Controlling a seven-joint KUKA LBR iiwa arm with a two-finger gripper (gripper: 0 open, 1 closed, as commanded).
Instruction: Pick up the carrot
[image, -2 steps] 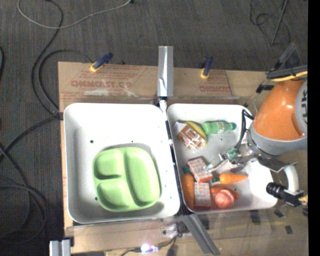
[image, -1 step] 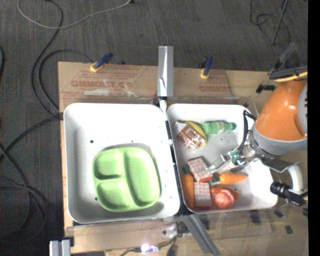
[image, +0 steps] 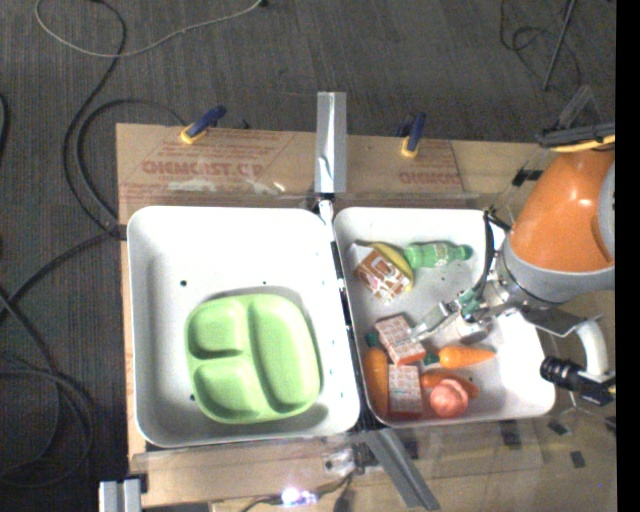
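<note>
Carrot (image: 464, 355): lies in right bin (image: 520, 400), leafy end toward box (image: 398, 339), red fruit (image: 448, 396) just below. Tool (image: 452, 318): poised just above carrot, finger spread unreadable, nothing visibly held. Advice: descend straight, straddle carrot's mid-body across its width, avoid nudging box.

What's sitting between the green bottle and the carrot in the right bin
In the camera view, the gripper sits between the green bottle above and the carrot below, with bare white floor of the right bin around it.

Orange carrot (image: 466, 355) lying flat in right bin; tip pointing right
</note>
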